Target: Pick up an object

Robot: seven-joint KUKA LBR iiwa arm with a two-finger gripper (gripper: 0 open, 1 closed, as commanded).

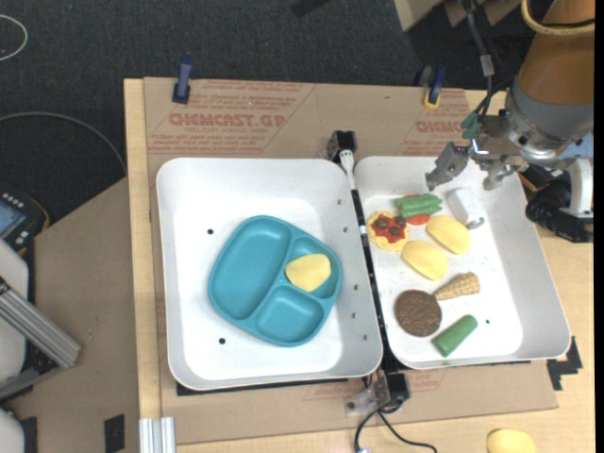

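Grey gripper [469, 171] – spread open, holding nothing | over right bin [528, 281] (far edge)

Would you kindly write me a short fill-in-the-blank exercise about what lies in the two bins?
1. The teal plastic divided tray lies in the ____ white bin.
2. A pale yellow toy food piece rests in one of the tray's ____.
3. The brown round toy cookie lies beside the ____ ice-cream cone.
4. The gripper hovers over the ____ white bin.

Missing words: left; compartments; tan; right
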